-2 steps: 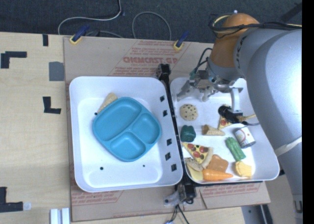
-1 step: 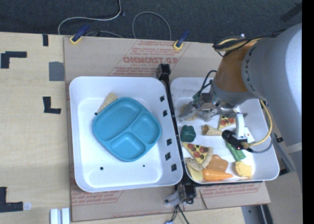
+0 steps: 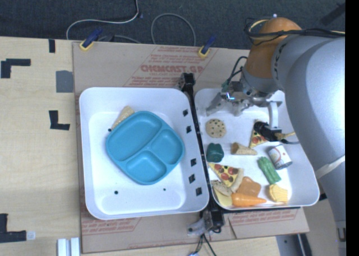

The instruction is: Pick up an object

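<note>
Claw [image 3: 227,103] is being held over the far end of the right bin [image 3: 305,185], with nothing seen between its spread fingers.

No object is being carried, so the pick is judged as not yet done; candidates such as the cookie [image 3: 215,128], just below the claw, and the pizza slice [image 3: 225,173] are lying in that bin. The arm [image 3: 314,87] is being reached in from the right, wrist bent downward.
</note>
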